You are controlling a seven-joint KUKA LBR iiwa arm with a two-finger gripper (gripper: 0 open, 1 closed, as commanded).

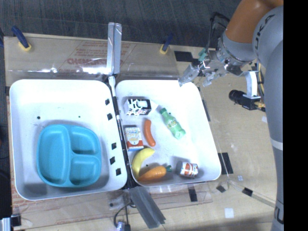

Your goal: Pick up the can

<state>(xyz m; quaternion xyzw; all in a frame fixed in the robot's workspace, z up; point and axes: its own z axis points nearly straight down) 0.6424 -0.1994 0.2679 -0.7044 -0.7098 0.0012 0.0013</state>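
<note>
Two white bins [29, 93] were counted. One blue divided tray [70, 154], one can [188, 169], one green bottle [172, 122], one banana [139, 159], one carrot [153, 173], one sausage [149, 132] and two small cartons [138, 106] were counted.

One fixed overhead camera, and we look down at a slant on the bench [231, 129]. Both white bins sit in frame whole: the left bin [24, 95] fills the left-centre, the right bin [192, 105] sits at the middle. The far side of the bench runs along the top, with dark floor beyond it; the near side is at the bottom edge. The arm [260, 23] enters from the upper right and is partly cut off there. We're at medium range, far enough to see bench margins around the bins, near enough to tell small items apart.
</note>
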